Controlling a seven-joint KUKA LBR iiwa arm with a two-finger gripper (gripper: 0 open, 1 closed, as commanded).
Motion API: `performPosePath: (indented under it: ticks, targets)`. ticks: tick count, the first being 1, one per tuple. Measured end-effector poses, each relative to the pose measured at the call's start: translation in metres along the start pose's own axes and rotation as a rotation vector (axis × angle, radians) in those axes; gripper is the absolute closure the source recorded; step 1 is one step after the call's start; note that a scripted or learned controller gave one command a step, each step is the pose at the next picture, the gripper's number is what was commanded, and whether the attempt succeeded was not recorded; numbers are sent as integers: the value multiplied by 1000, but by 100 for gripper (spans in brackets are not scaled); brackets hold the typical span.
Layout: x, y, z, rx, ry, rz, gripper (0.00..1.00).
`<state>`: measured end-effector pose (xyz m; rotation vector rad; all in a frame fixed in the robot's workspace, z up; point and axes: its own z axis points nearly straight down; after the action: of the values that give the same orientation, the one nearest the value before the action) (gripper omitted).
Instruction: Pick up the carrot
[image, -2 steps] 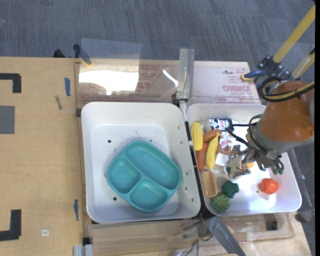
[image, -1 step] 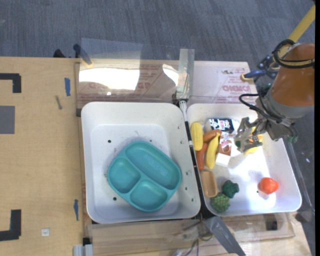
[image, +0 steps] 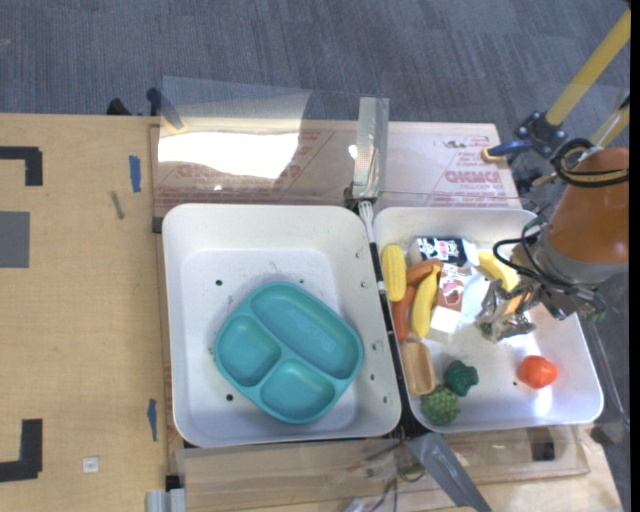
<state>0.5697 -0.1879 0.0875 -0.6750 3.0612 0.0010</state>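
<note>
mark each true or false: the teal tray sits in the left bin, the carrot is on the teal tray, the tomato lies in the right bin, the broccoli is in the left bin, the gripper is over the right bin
1. The teal tray sits in the left bin. True.
2. The carrot is on the teal tray. False: it lies in the right bin, by the bin's left wall.
3. The tomato lies in the right bin. True.
4. The broccoli is in the left bin. False: it is in the right bin, near the front edge.
5. The gripper is over the right bin. True.
</note>
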Motion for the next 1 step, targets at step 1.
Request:
performPosePath:
  ticks: [1]
  targets:
    - [49,64,-47,-2,4,-275,100]
